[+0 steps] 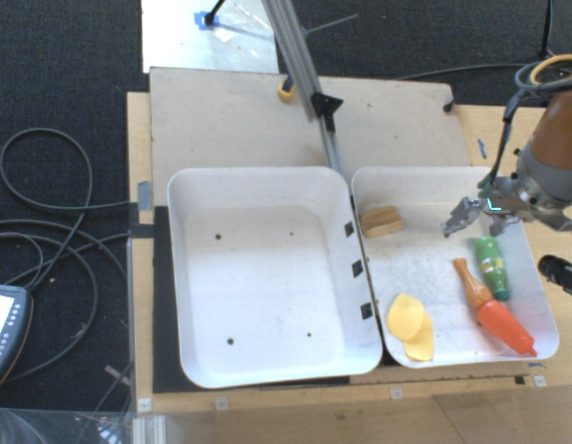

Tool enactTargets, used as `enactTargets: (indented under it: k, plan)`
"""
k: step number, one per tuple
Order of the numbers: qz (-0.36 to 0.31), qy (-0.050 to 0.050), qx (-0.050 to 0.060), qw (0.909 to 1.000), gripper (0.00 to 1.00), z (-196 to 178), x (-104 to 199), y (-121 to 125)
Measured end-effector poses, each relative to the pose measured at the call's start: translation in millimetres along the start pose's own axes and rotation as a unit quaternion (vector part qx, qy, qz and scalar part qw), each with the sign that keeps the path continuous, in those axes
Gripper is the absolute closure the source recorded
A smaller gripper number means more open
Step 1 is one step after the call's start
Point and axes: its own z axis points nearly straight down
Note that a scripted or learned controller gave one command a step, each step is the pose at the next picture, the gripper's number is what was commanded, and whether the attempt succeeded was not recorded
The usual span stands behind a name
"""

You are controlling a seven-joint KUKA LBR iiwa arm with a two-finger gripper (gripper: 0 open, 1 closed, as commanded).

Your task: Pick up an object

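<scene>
We see two white bins side by side on the counter. The left bin and the right bin meet along a shared edge near the middle of the view.

The arm comes in from the right, and its end effector hangs over the upper right part of the right bin. We cannot tell from this angle whether it is parted or closed, and we see nothing between its tips.

All the loose things lie in the right bin. A tan block sits near the upper left corner, just beside the shared edge and well to the left of the end effector. A green bottle lies lengthwise by the right wall, just below the end effector. Beside it is an orange carrot, slanting from its thin brown stem at upper left down to its thick end at the lower right corner; bottle and carrot look to be touching or nearly so. A yellow piece rests at the lower left of this bin, close to the front wall and apart from the carrot.

Off the counter on the left, black cables loop over dark carpet, and a handheld screen shows at the edge. A grey pole slants down from the top toward the bins.
</scene>
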Motion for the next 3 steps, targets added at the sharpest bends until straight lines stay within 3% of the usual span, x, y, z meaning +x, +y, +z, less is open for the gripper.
enactTargets:
  k: [1, 3]
  plan:
    - [0.001, 0.0, -0.002, 1.0, 0.0, -2, 0, 1]
    - [0.003, 0.0, 0.001, 1.0, 0.0, 111, -10, -2]
